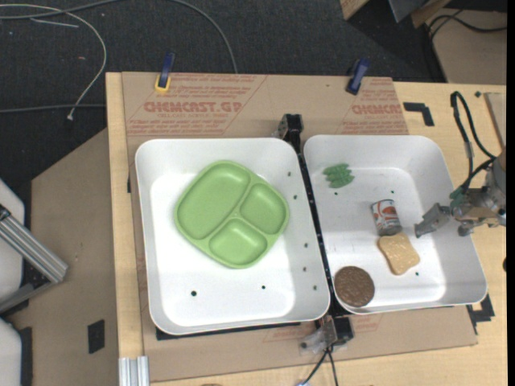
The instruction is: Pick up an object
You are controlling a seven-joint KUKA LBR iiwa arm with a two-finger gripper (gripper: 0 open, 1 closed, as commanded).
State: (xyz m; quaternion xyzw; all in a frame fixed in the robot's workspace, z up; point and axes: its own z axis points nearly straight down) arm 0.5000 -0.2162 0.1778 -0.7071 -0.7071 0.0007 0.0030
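The right bin holds a small can with a red and white label, a tan bread slice, a round brown cookie at its front left corner and a green leafy piece toward the back. My gripper hangs over the right side of this bin, to the right of the can and apart from it. It stands open with nothing between its fingers.
The left bin carries a green divided plate in its middle. Both bins rest on a cardboard sheet held by blue clamps at the back. Cables run along the right edge.
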